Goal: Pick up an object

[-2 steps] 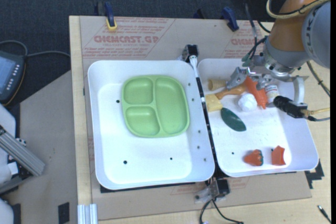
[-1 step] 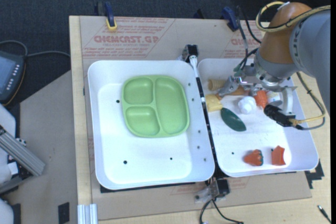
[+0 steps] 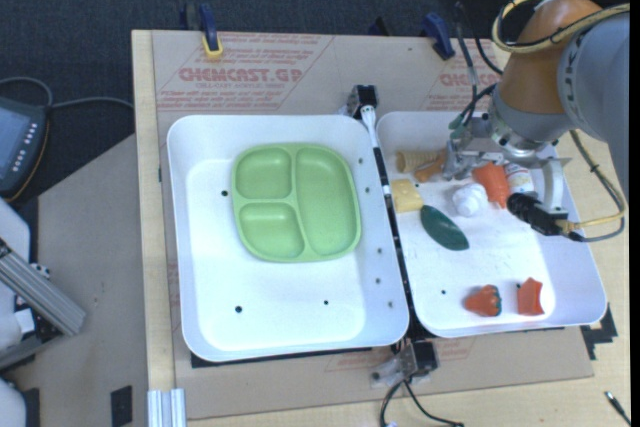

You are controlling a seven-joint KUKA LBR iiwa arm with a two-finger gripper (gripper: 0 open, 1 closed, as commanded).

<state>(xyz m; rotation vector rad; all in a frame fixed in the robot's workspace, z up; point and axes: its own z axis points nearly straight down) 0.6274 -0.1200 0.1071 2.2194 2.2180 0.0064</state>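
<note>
Lying in the right bin (image 3: 575,265), small orange, white and green objects (image 3: 444,227) are seen; the gripper's (image 3: 470,165) grip state cannot be told.

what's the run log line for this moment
arm: over right bin | gripper: low among toys | green tray: left bin | pick: not seen

My fingertips: hidden under my own wrist (image 3: 520,130).
Orange object (image 3: 492,183): partly covered, kind unclear.
My arm (image 3: 600,75): cut off at the right edge.
</note>
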